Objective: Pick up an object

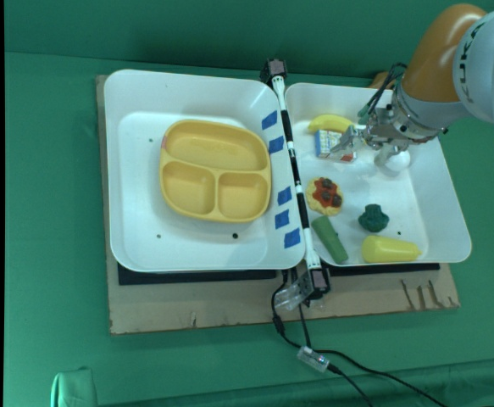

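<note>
six small objects lie in the right bin [450, 227], none lifted clear yet. nearest the gripper [367, 147]: a little carton [330, 144] touching or just beside its tip, and a white ball [393, 160] right under the wrist. a banana [330, 123] sits just behind the carton. further toward the front: a pizza slice [324, 195], a cucumber [330, 238], a dark green piece [373, 219], a yellow pepper [390, 248].

gripper is low in the bin's back half, over carton and ball; cannot tell if it is open, closed or gripping anything.

judgement: reach done, grasp unconfirmed, lift left to do. likely target carton or ball.

left bin [128, 185] holds a yellow tray [215, 170], well apart.
</note>
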Motion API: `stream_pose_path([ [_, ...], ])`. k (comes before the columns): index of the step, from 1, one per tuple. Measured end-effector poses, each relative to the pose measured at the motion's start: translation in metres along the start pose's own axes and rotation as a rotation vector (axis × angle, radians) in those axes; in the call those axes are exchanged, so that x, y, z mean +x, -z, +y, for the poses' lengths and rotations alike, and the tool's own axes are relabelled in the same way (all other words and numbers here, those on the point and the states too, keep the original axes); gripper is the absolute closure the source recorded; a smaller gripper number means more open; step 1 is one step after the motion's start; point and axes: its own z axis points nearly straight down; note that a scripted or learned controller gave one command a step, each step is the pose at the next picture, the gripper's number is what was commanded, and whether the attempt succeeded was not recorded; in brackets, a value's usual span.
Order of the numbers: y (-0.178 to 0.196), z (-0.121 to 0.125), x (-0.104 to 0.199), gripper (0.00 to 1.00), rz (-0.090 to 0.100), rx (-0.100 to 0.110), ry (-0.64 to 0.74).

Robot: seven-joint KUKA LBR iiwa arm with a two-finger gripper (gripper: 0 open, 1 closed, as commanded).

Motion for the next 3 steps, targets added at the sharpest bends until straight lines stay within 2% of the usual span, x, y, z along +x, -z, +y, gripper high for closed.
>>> stream_pose_path([
  [1,-0.001,0.04,0.024,0.0,-0.005,0.002,-0.001],
  [2,0.016,0.043,0.023,1.0,-0.005,-0.007,-0.005],
  [3,0.148,0.017,0.067,1.0,0.002,0.018,0.0],
])
